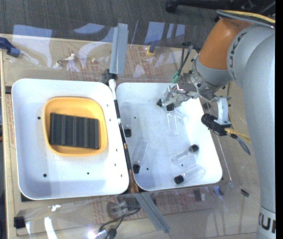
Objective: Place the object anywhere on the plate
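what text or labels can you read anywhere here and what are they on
"KU": grey letters at the bottom of the robot arm, cut off by the frame edge.
"U", perhaps: dark lettering on the arm's upper casing, too slanted to read fully.
Nothing readable on the yellow plate, vials or white bins.

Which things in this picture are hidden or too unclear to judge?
- Gripper, camera view: too small and cluttered; open or shut is unclear.
- Clear vials in the right bin: transparent on white, so their exact count is uncertain.
- Yellow plate: the dark ribbed rectangle on it is too indistinct to identify.
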You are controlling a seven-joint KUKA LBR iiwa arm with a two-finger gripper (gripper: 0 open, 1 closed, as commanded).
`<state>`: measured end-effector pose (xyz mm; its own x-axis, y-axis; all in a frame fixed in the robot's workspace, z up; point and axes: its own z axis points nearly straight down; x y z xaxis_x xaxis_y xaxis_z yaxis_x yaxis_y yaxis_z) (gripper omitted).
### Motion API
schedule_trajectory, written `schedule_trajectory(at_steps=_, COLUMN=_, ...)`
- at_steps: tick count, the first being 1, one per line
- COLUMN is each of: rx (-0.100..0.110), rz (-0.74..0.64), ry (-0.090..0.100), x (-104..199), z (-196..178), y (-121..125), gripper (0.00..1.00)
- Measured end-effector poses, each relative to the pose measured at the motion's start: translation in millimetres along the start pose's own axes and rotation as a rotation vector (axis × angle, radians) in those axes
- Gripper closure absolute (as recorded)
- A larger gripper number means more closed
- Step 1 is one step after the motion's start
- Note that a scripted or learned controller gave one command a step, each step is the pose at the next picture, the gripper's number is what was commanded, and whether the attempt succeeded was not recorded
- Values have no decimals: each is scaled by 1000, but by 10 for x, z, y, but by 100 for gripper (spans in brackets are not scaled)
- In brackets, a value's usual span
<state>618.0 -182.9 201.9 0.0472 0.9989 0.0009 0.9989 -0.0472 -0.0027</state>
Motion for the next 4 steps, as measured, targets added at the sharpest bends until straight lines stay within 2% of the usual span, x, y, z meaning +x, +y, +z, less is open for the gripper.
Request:
schedule_trajectory(at_steps=1, rx=2, rz=-186, ry=0, x=433, z=43, y=-306, gripper=100)
schedule_trajectory(at_steps=2, rx=2, rz=-259, ry=0, x=1017, z=-176, y=-461, gripper=100)
schedule_trajectory(at_steps=3, rx=5, rz=-358, ry=0, x=1576, z=-190, y=-477, gripper=100)
schedule_trajectory(at_steps=4, rx=5, rz=-356, ry=0, x=1571, z=-191, y=-476, gripper=0)
